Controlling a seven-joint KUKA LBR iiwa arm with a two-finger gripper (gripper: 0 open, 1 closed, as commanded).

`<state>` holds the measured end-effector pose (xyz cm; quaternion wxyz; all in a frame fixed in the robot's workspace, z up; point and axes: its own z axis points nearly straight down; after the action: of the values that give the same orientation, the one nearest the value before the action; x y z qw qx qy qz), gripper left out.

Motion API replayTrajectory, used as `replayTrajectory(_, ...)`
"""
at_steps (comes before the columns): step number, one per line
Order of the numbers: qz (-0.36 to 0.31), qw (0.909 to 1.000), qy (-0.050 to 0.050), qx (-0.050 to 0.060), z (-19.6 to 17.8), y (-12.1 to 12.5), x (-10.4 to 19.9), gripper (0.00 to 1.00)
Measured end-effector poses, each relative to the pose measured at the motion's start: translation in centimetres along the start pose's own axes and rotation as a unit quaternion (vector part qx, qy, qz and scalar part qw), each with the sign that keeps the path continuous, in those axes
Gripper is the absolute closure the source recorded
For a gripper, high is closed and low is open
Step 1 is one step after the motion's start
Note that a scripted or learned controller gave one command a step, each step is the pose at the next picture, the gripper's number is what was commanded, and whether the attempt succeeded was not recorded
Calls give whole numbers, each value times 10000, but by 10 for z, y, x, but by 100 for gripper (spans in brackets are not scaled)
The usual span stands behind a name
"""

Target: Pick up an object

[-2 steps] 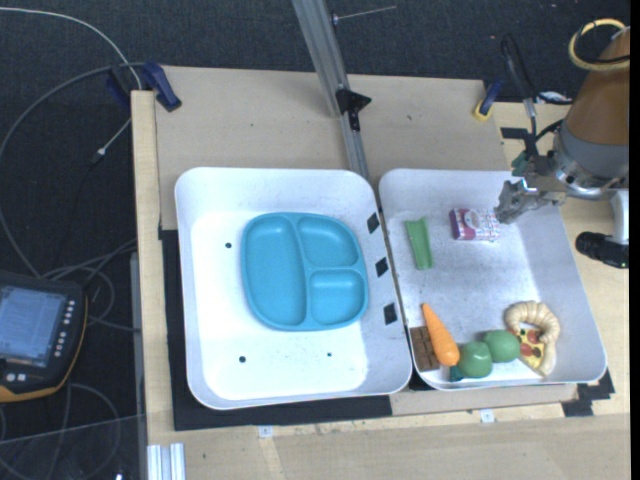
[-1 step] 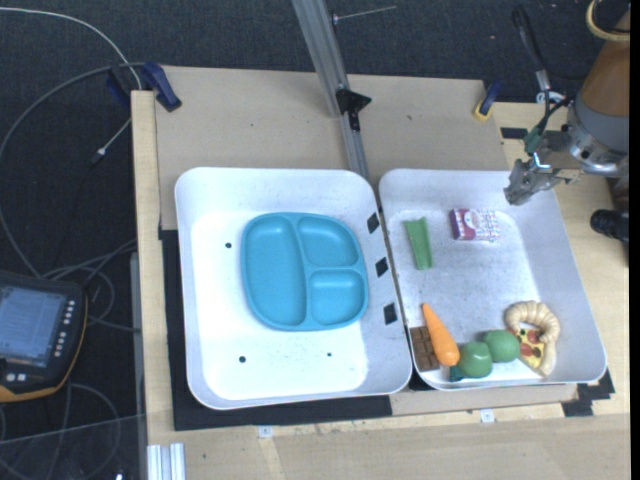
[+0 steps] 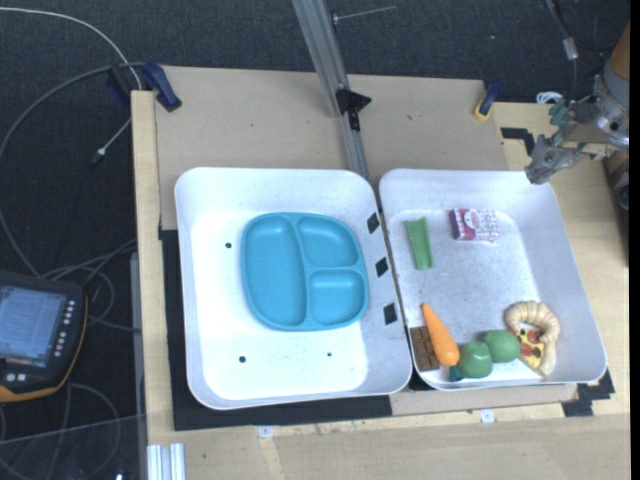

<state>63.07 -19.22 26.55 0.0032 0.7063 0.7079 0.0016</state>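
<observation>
Camera view shows the grey metal gripper (image 3: 541,169) waiting beyond the right white bin (image 3: 575,298), near the small purple-and-white packet (image 3: 473,225). I cannot tell if its fingers are apart.

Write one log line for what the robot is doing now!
gripper: above right bin's far corner, holding nothing | carrot: in right bin | blue tray: in left bin

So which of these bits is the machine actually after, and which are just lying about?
For the job (any could be picked), all in the right bin:
green block
small carton
carrot
green fruit
pastry toy
end effector, near that bin's far corner

Lying about:
blue divided plate in left bin
handheld controller
cables
</observation>
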Motion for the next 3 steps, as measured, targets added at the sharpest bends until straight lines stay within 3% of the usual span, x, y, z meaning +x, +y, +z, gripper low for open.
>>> replayTrajectory(3,-19,10000,27,53,16,-25,162,100)
